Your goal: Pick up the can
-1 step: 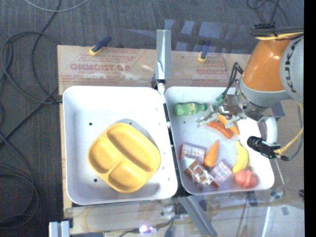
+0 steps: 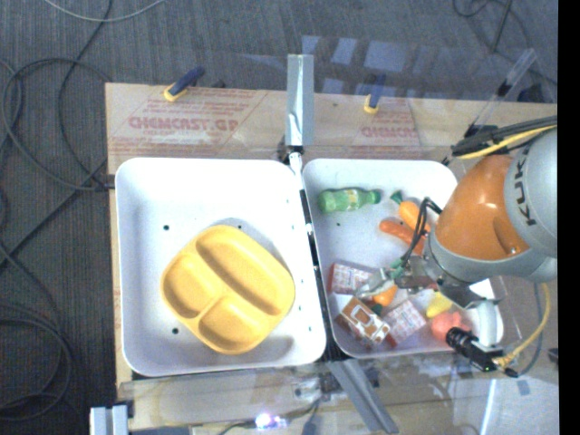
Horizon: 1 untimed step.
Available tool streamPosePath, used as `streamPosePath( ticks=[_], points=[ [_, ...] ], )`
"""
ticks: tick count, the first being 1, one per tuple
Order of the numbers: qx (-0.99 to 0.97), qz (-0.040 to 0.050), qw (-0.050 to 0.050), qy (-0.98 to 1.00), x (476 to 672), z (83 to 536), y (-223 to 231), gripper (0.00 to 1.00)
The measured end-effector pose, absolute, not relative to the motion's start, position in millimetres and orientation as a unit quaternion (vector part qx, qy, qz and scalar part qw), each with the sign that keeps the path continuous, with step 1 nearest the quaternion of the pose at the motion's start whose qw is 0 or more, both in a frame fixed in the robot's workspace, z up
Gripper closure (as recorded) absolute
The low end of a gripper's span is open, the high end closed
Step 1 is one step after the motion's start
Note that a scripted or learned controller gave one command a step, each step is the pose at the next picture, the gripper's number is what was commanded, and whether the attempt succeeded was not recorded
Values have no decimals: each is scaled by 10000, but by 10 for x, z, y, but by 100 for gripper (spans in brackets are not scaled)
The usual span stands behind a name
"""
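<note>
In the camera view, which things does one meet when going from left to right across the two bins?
Yellow divided tray in the left bin → green bottle in the right bin → orange carrot-like toy → the arm's orange band.

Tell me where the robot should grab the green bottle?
Probably around the wide middle of the green bottle, coming straight down from above. It lies flat on its side, lengthwise along the back wall of the right bin, so squeezing across its short width looks easiest.
</note>
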<state>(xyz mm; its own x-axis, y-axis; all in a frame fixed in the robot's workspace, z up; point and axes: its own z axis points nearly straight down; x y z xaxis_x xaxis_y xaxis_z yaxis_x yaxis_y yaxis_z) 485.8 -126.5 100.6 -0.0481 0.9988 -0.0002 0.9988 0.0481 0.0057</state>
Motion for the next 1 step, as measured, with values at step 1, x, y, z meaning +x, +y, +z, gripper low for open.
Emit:
streamPosePath(
  ticks=[1],
  points=[
    [6891,39,3,7246,4872,1101,-1240,100]
  ],
)
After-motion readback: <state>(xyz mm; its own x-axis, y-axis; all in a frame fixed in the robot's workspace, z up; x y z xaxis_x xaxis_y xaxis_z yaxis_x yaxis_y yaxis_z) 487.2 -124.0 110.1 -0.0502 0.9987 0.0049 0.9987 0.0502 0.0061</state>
